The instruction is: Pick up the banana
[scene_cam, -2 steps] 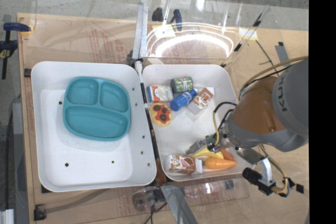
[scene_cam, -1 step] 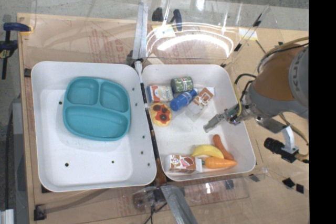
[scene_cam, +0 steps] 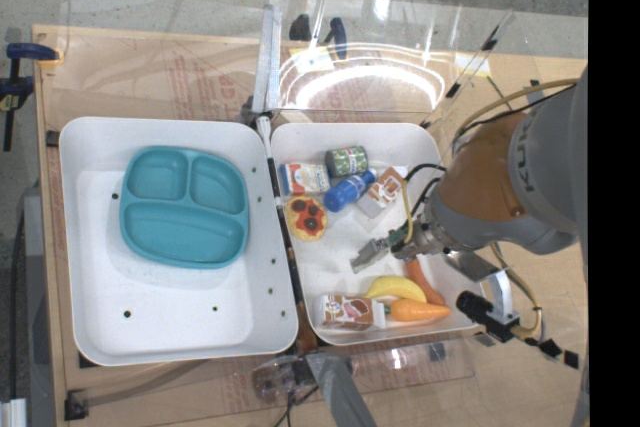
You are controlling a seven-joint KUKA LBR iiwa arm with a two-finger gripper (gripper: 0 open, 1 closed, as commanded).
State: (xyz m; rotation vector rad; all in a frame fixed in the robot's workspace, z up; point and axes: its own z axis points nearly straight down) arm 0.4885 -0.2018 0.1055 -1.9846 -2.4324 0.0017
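Right bin [scene_cam: 425, 140] holds yellow curved banana [scene_cam: 396, 289]; claw [scene_cam: 368, 255] above, perhaps narrow.

Two white bins [scene_cam: 90, 245], smooth plastic with a slight sheen. Teal divided tray [scene_cam: 184, 207], smooth moulded plastic, matt. Bench [scene_cam: 150, 75], pale wood or board under clear glossy film that throws a bright ring of glare. Banana [scene_cam: 396, 289] and carrot [scene_cam: 420, 311], smooth, toy-like plastic. Arm [scene_cam: 520, 185], satin grey casing with a glossy orange band. Gripper [scene_cam: 372, 255], dull grey metal.
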